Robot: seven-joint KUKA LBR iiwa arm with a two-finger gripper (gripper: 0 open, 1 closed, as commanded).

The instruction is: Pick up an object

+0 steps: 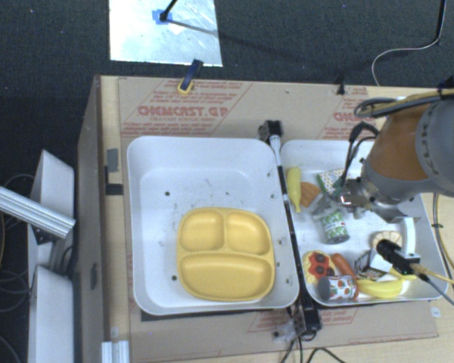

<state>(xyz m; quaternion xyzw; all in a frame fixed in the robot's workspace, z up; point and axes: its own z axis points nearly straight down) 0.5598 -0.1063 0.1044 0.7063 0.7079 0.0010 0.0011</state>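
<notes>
At the right of the frame, the grey arm with an orange band [397, 153] reaches over the right shallow white bin [318, 151], and its end effector [339, 200] sits low among the things in that bin's upper half. Whether the end effector is wide or narrow cannot be told from this angle, and nothing is seen held in it. Just below it lies a small green-and-white patterned cylinder [334, 226]. To its left, along the wall between the bins, lies a long yellow plastic toy [293, 186] with an orange rounded piece [309, 193] just beside it. Along the lower edge of the same bin lie a small can with a red-and-white label [340, 287] and a yellow plastic banana [382, 288]. At the centre of the frame, the left shallow white bin [204, 165] holds a yellow plastic plate with three compartments [227, 254]. Both bins rest on the tan desk [212, 112].
</notes>
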